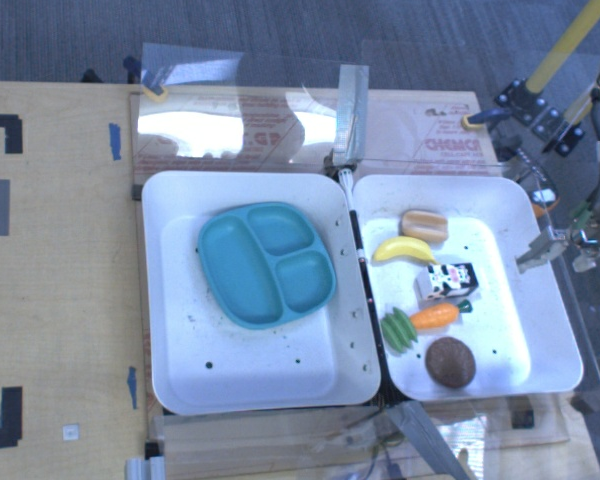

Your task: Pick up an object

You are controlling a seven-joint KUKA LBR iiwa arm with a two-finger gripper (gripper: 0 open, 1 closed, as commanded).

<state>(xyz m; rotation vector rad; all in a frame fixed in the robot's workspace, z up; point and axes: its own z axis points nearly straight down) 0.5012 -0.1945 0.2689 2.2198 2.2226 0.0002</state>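
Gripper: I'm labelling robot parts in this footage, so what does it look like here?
The gripper shows as pale grey metal, slim and angular, ending in a pointed tip over the right bin rim. Thin dark cables run above it. It is too small to make out markings.

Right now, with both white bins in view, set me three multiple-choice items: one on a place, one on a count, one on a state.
1. Where does the teal three-compartment plastic plate lie?
A. left white bin
B. right white bin
C. on the wooden bench

2. How many things lie in the right bin?
A. two
B. three
C. five

3. How does the plate lie?
A. upside down
B. hollows up, nothing in them
C. stacked on another plate

Key:
1 A: it sits mid-bin, left of the divider.
2 C: tan bread roll, yellow banana, black-and-white carton, orange carrot with green top, brown round ball.
3 B: all three hollows show bare teal.
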